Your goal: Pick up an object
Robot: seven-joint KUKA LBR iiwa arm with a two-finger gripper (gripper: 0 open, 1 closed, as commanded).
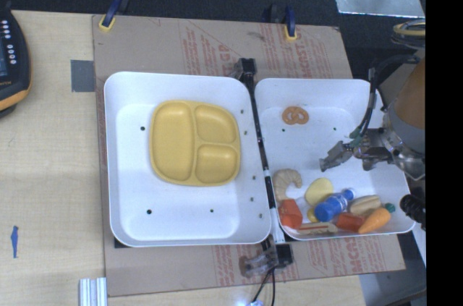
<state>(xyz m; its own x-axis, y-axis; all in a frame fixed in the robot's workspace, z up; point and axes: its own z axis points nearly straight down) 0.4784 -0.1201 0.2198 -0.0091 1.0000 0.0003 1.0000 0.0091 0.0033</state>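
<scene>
My gripper [338, 157] hangs over the right part of the right bin [322, 98], its dark fingers pointing left, with nothing visible between them. Below it, along the bin's near edge, lies a cluster of toy food: a beige cashew-shaped piece [286, 180], a yellow piece [319, 190], a blue bottle [333, 205], a red piece [291, 213], a hot dog [364, 204] and an orange carrot [375, 220]. A small brown pretzel [294, 115] lies alone near the bin's far side, left of and beyond the gripper.
The left bin [123, 153] holds a yellow sectioned plate [195, 143]. Both bins sit on a brown cardboard sheet [217, 44] held by blue and yellow clamps. A dark controller [11, 62] lies at the bench's left edge.
</scene>
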